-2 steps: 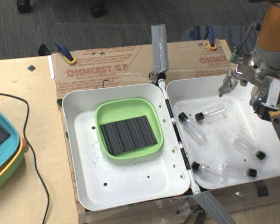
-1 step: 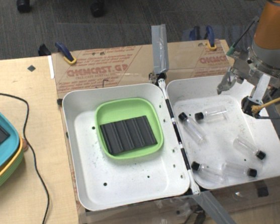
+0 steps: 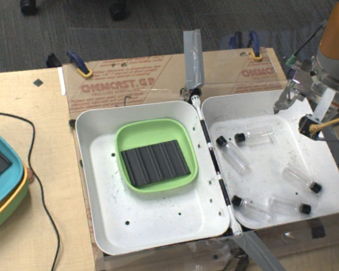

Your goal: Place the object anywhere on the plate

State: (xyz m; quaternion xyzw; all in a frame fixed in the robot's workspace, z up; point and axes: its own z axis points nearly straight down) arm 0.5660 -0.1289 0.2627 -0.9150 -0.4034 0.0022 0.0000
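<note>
A green plate (image 3: 156,155) carrying a dark ribbed pad (image 3: 154,163) is seen in the left bin (image 3: 102,189). Clear black-capped tubes (image 3: 233,153) are scattered across the right bin (image 3: 330,195). The hand (image 3: 291,95) is poised at the frame's right edge, its grip impossible to tell.

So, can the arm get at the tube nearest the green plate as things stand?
Probably yes. That tube lies uncovered near the right bin's left wall, and the gripper hangs over the same bin with nothing between them.
</note>
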